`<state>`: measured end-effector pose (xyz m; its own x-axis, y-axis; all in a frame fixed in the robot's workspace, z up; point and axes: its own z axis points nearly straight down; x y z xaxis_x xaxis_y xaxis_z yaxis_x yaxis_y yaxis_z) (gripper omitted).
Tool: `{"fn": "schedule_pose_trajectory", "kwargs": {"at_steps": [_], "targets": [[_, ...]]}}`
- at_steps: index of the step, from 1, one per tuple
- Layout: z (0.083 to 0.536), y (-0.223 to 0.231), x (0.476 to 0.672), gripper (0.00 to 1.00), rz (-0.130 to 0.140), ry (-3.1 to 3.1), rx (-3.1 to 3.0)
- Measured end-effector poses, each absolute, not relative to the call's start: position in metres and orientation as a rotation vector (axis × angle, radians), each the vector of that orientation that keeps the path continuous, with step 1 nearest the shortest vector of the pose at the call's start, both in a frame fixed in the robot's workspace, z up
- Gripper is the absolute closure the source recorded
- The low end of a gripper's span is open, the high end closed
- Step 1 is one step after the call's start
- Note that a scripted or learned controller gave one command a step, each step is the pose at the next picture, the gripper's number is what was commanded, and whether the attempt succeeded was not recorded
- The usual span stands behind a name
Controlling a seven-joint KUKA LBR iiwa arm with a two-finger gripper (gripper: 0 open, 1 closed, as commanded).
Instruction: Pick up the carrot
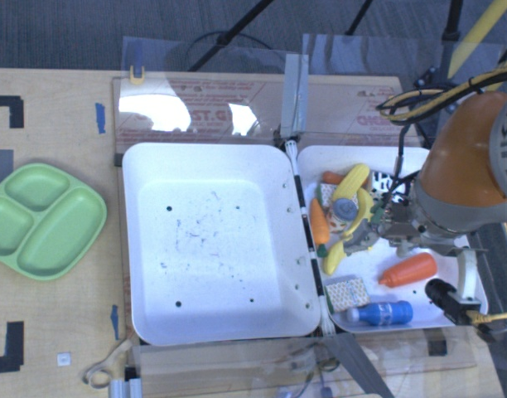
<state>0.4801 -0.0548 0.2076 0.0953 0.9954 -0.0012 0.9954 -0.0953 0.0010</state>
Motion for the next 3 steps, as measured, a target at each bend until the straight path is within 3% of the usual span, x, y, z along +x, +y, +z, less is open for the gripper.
{"fn": "schedule_pose_trajectory", "kwargs": {"at_steps": [1, 2, 3], "targets": [[0.184, -0.049, 0.493, 0.00, -0.002, 2.179, 2.266], [0.300, -0.105, 0.480, 0.00, 0.000, 2.282, 2.157], [0.216, -0.027, 0.479, 0.00, -0.003, 1.855, 2.540]]}}
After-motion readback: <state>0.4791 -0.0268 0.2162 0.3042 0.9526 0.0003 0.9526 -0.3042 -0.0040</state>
